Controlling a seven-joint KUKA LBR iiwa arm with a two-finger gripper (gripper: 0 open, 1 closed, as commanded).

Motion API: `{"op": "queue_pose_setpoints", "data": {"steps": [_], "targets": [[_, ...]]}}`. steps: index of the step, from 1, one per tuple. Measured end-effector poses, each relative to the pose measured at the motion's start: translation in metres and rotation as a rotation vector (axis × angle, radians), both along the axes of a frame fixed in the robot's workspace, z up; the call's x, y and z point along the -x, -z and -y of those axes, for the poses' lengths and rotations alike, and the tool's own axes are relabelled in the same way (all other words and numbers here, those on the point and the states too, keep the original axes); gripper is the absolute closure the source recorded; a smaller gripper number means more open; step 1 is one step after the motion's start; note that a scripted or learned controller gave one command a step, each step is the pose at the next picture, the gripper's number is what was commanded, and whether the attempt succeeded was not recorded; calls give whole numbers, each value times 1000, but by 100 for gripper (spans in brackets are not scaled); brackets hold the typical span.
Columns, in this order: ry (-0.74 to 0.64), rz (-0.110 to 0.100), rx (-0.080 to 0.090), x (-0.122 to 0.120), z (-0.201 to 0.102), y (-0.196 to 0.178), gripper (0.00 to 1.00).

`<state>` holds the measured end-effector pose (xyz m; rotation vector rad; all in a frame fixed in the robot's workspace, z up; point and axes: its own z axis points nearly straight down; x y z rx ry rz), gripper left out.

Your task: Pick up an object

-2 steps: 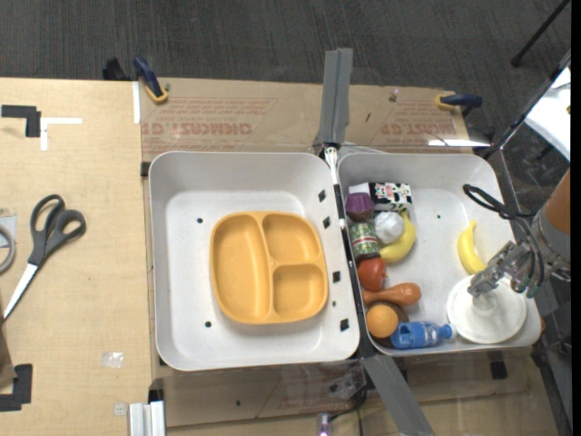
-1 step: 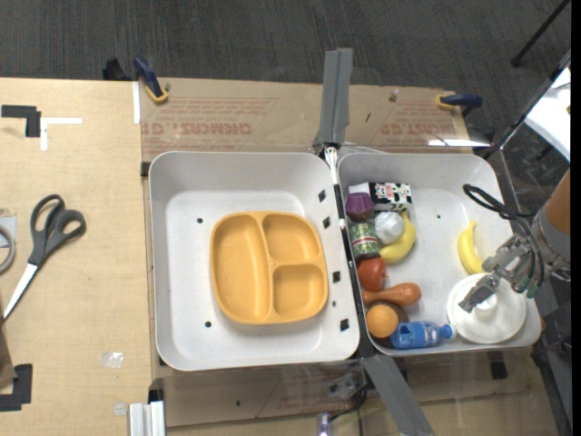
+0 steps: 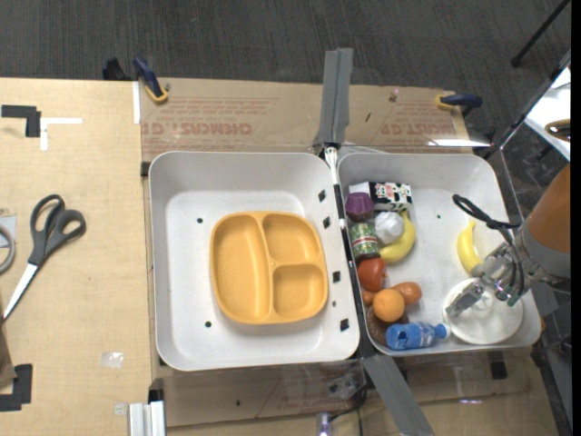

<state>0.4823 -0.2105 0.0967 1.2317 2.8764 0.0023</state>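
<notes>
I read gripper low in right bin | finger state: cannot tell | white plate directly beneath, banana just beside | 1 pick target, plate likeliest

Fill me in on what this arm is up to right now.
The arm reaches into the right bin from the right, with its claw low over a white plate in the near right corner. Nothing shows between its fingers. A banana lies just behind it. Along the bin's left wall sit an orange, a tomato and a blue bottle. The left bin holds a yellow divided tray.
</notes>
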Motion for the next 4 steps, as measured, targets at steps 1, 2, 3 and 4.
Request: {"op": "queue_pose_setpoints", "data": {"steps": [1, 2, 3, 4], "targets": [[54, -8, -4, -60, 9, 3, 0], [-124, -12, -3, 4, -105, 5, 0], [-109, -12, -3, 4, -115, 5, 0], [-28, -11, -3, 4, -110, 5, 0]]}}
